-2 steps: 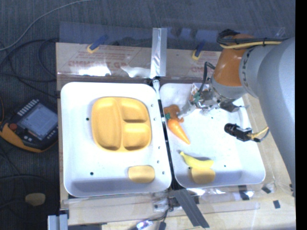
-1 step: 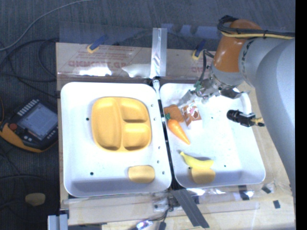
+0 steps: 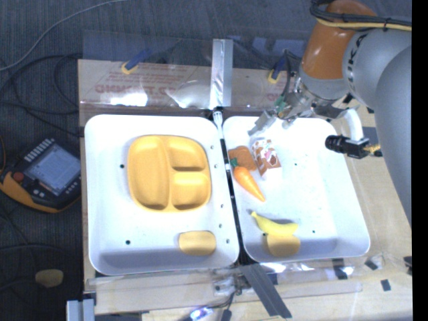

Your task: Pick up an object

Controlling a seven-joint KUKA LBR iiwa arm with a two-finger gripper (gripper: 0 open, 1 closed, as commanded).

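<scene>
From the overhead camera I see the arm [image 3: 361,52] reaching in from the right, its orange band above the far edge of the right bin [image 3: 334,199]. The pincer [image 3: 271,120] hangs over that bin's far left corner, close to a small red-and-white packet [image 3: 265,154]. I cannot tell how the pincer is set at this angle, and nothing I can see sits in it.

The right bin's things are grouped along its left side. Just beside the packet, toward the divider, lies a brown piece [image 3: 239,156], touching or nearly touching the top of a carrot [image 3: 249,183] that slants down toward the bin's middle. Nearer me, a banana [image 3: 274,224] lies across the bin floor, with a tan block [image 3: 283,245] right against it at the near wall.

The left bin [image 3: 107,179] holds a yellow divided tray [image 3: 168,172] in its middle, lying flat, and a tan block of its own, which I'll call the left block [image 3: 197,243], near the front wall, well apart from the tray.

Both bins sit side by side on the worktop [image 3: 154,82]. On the floor to the left lies a handheld pendant [image 3: 43,172] with a cable.
</scene>
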